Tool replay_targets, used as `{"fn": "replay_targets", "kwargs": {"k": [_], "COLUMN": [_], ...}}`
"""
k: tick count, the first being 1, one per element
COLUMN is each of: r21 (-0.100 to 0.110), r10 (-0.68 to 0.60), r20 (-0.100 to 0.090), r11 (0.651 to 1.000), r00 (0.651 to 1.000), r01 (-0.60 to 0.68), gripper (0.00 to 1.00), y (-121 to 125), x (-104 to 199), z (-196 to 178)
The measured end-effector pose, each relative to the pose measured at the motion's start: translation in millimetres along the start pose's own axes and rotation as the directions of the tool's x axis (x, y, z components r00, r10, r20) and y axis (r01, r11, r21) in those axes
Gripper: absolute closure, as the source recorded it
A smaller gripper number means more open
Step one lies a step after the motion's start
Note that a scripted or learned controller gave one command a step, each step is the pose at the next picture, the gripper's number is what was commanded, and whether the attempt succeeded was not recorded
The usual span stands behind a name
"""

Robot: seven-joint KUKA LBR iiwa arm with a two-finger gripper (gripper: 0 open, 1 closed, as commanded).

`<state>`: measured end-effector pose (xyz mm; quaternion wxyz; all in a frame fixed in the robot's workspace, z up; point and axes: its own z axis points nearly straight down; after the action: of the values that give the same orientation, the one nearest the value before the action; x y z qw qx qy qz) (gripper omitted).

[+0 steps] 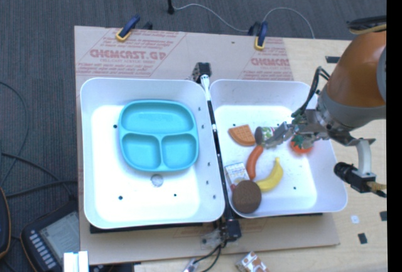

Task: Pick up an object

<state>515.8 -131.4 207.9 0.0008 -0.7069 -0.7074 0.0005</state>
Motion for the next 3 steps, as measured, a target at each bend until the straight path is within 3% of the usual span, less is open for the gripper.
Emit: {"fn": "replay_targets", "kwargs": {"k": [1, 2, 3], "r21": [-0.011, -0.017, -0.015], "r10": [0.000, 0.006, 0.004], "r20": [0.003, 0.011, 0.007], "r11": [1.000, 1.000, 1.000], "r00": [1.000, 1.000, 1.000], "r01": [0.000, -0.006, -0.004], "gripper": [0.00, 0.00, 1.00], "y": [33, -29, -28], "x": [-23, 24, 26], "z": [120, 119, 109]}}
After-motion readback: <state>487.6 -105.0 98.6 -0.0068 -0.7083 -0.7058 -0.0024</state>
